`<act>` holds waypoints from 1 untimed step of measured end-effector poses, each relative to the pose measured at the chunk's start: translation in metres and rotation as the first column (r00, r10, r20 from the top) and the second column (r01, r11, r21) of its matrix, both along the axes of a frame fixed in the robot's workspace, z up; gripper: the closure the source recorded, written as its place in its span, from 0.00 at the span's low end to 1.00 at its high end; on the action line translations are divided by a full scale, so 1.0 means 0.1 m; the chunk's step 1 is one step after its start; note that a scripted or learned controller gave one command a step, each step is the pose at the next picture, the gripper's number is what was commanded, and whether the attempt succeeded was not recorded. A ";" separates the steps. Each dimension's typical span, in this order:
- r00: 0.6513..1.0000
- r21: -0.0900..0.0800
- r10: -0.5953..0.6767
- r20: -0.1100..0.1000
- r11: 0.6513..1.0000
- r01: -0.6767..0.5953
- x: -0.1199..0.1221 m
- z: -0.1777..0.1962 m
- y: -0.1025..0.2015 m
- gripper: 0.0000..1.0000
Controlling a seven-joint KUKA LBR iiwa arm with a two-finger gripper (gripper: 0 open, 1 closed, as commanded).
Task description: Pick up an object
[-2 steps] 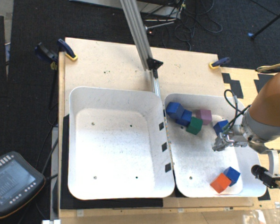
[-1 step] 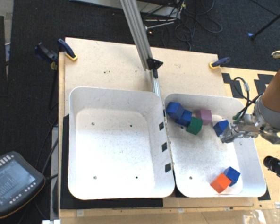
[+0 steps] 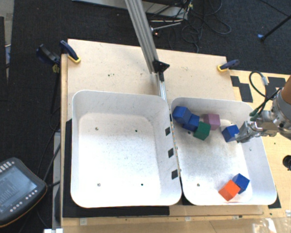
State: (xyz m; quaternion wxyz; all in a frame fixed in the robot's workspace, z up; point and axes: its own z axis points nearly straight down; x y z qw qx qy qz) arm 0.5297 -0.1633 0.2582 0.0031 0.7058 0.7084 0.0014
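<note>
A small blue block (image 3: 229,133) is sitting tilted near the far right side of the right bin (image 3: 260,170), with the gripper (image 3: 242,135) touching or pressing against its right side. How far the gripper is spread, and whether it has any hold on the block, cannot be told from this slant.

The blocks are looking like smooth, matte, hard-edged cubes. Six are lying in the right bin in all: three blue, one green, one pale purple and one orange. A larger blue block (image 3: 184,117) is resting at the far left corner, just beside a green block (image 3: 202,131), with a pale purple block (image 3: 212,120) just behind the green one. Near the front right corner, an orange block (image 3: 229,190) and another blue block (image 3: 241,182) are touching.

Two bins are lying side by side, both shallow, white, round-cornered and speckled with dark flecks. The left bin (image 3: 80,134) is showing only its scuffed floor.

They are resting on a pale speckled board (image 3: 119,67) held by blue and yellow clamps (image 3: 70,52) at its far corners. A slanted metal rail (image 3: 143,29) is crossing above. Dark carpet with cables is surrounding the bench, and a handheld control pendant (image 3: 8,191) is lying at the lower left.
</note>
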 end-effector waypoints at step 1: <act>1.000 0.003 0.004 -0.005 1.000 -0.004 0.09 -0.08 0.44 1.00</act>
